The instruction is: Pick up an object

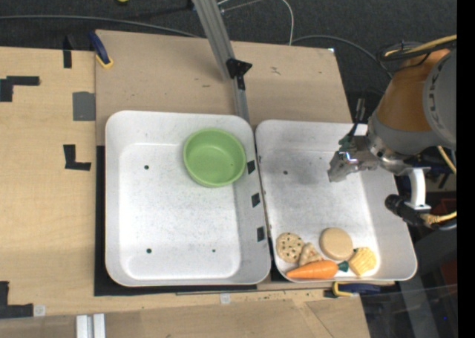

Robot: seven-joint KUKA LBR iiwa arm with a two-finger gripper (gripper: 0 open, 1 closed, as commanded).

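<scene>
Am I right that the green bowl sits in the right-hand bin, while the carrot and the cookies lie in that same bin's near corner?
Not quite: the green bowl sits in the left bin, up against its far right side. The camera view shows this. The rest holds: the carrot and the cookies lie in the near corner of the right bin.

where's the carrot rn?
The carrot lies along the near edge of the right bin in the camera view, just below the cookie and the tan round piece, with the yellow piece at its right end.
</scene>
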